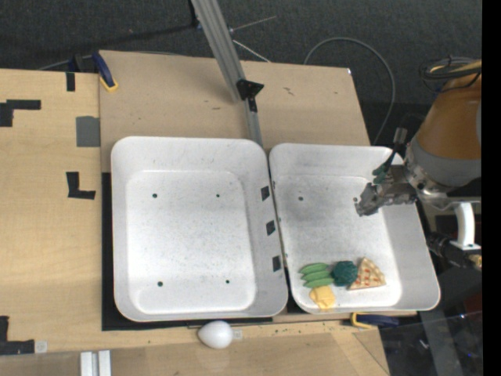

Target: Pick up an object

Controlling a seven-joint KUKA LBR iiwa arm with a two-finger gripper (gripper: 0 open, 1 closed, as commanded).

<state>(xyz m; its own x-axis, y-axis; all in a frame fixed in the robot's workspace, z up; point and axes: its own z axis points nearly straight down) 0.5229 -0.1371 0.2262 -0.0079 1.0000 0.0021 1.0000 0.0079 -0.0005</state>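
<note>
- The tool [368, 204] hangs over the right bin [329, 171], toward that bin's 3 o'clock side, reaching in from the grey arm [434, 175] with its orange band [452, 124] at the view's right.
- Whether the tool is wide or narrow cannot be told: it shows as a dark, blurred shape against the speckled white floor, and nothing is visible between its tips.
- The task's things lie clustered at the 6 o'clock end of the right bin, well apart from the tool.
- A green ridged piece [315, 273] lies at the cluster's 9 o'clock side.
- Just beside it, at the middle, sits a dark green broccoli-like lump [344, 272].
- A pizza-slice toy [368, 276], orange with dots, touches that lump at 3 o'clock.
- A small yellow piece [322, 295] lies at 6 o'clock of the green ridged piece, close to the bin's near rim.
- The left bin [188, 151] sits edge to edge with the right one, joined by dark clips along the seam.
- A white egg-shaped object [215, 334] rests on the tabletop [172, 92] outside the bins, at 6 o'clock of the left bin.
- A grey metal pole [223, 41] slants across the tabletop from 12 o'clock toward the seam between the bins.
</note>
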